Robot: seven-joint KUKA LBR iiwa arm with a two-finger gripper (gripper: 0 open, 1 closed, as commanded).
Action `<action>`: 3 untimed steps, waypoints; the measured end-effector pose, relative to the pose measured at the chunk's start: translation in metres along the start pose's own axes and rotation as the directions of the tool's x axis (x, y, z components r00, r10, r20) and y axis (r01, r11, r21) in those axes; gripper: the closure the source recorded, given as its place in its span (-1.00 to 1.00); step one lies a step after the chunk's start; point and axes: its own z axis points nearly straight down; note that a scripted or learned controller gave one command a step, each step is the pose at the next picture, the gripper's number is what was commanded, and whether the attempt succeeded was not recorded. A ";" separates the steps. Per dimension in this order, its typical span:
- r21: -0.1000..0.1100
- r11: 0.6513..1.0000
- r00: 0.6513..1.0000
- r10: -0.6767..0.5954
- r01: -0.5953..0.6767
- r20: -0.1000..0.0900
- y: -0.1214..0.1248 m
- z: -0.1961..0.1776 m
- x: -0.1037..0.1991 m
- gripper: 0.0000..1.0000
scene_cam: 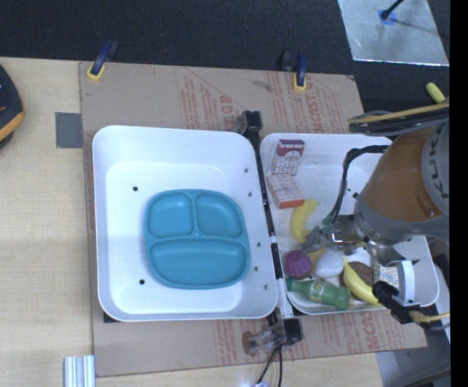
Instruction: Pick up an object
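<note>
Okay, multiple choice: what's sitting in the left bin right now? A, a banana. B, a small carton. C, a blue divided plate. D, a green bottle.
C: the blue divided plate lies flat in the left bin, while the carton, green bottle and bananas are all in the right bin.

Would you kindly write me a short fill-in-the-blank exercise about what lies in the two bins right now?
1. The blue divided plate lies in the ____ bin.
2. The plate has ____ compartments.
3. The small carton lies in the right bin, toward its ____ end.
4. The green bottle lies beside a purple ball, in the ____ bin.

Missing words: left; three; far; right
</note>
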 end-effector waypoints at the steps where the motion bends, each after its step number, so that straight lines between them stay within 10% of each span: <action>1: -0.002 1.000 1.000 -0.004 0.004 0.000 0.002 -0.011 0.000 1.00; 2: -0.024 1.000 1.000 -0.011 0.011 0.001 0.117 -0.109 0.048 1.00; 3: -0.006 1.000 1.000 -0.004 0.004 0.001 0.111 -0.102 0.044 -1.00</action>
